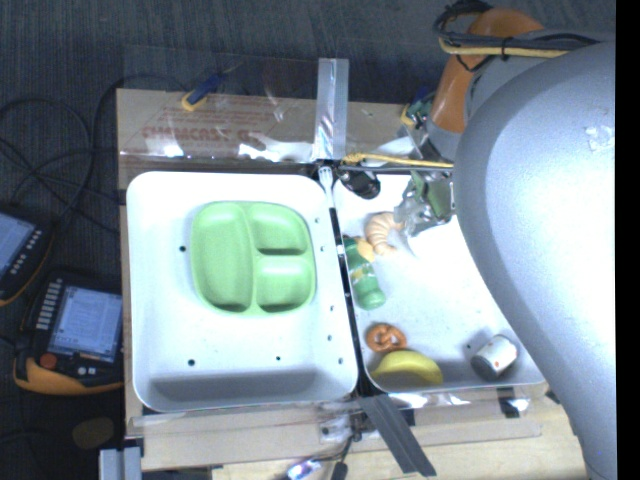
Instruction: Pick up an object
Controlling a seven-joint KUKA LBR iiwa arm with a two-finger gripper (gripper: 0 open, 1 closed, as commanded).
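My gripper (412, 218) hangs over the back of the right bin (440, 298), its tips just right of a pale croissant-like pastry (381, 232). A green bottle (364, 278) lies along the bin's left wall, below the pastry. An orange-brown donut (384, 338) and a yellow banana (408, 369) sit near the front wall. A small grey-white can (493, 355) lies at the front right. Nothing shows between the fingers, and the view does not let me judge their gap.
The left bin (160, 358) holds a green divided plate (252, 255). The grey arm covers the right side of the right bin. A metal divider post (331, 93) stands behind the bins' shared wall. Bare floor lies mid-right in the right bin.
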